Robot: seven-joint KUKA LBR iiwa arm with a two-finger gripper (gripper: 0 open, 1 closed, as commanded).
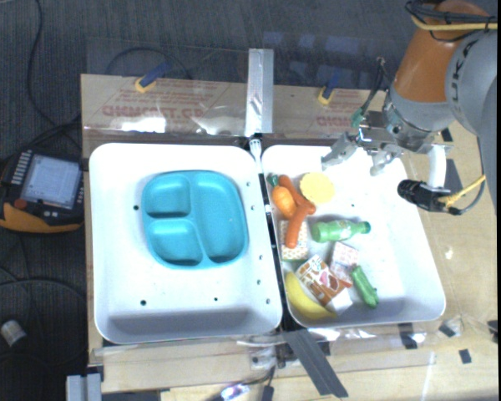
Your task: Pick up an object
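- Two shallow white bins sit side by side on the counter [468, 249]: left bin [117, 291], right bin [409, 266].
- The left bin holds one blue plastic tray [192, 218], rounded, with three compartments.
- The right bin holds a pile of toy food along its left side: one orange carrot [294, 224], one round yellow disc [317, 187], one green bottle [338, 230], one yellow banana [305, 301], one green pickle [365, 286] and two small printed cartons [324, 281].
- The pincer [357, 155] hangs over the right bin's far edge, fingers spread, nothing between them, near the yellow disc but apart from it.
- The counter is pale wood, with brown cardboard [175, 103] behind the bins; the floor [33, 65] is dark carpet with cables.
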